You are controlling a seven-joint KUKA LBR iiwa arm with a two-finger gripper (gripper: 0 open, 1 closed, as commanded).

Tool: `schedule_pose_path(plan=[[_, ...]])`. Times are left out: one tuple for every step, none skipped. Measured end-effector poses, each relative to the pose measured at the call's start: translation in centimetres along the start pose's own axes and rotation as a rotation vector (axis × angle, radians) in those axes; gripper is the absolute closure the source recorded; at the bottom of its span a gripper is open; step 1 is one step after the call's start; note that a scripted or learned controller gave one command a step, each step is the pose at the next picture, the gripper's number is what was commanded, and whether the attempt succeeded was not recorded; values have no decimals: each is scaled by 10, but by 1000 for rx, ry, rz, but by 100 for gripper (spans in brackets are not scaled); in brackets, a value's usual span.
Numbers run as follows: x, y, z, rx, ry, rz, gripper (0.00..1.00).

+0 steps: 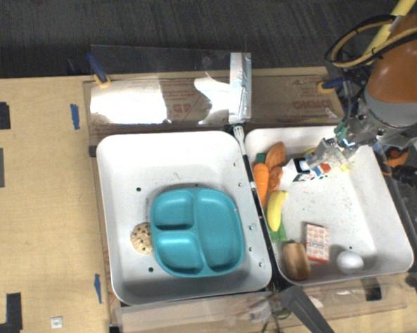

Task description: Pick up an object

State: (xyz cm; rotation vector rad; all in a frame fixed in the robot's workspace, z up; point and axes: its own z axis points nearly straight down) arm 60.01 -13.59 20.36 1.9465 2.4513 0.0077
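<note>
The right bin [380, 208] holds several small objects. Along its left wall lie an orange carrot [261, 181], a rounded orange-brown piece [275, 154] and a yellow banana [275, 209]. Near the front are a brown oval piece [295, 260], a red-and-white patterned box [316, 242] and a silvery white ball [349, 260]. A small white item with blue and red marks [311, 167] lies at the back of that bin. My gripper [332, 151] reaches in from the upper right and hangs right at this item's upper right end; contact is unclear.
The left bin [117, 168] bears a teal divided plate [197, 230] with a speckled cookie [141, 238] at its left edge. A shiny plastic panel [162, 102] stands behind the bins. Yellow and black cables [356, 44] loop by the arm's orange band [396, 73].
</note>
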Motion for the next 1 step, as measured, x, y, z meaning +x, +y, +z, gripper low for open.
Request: schedule_pose_path(plan=[[46,-44,-35,8,6,-22,100]])
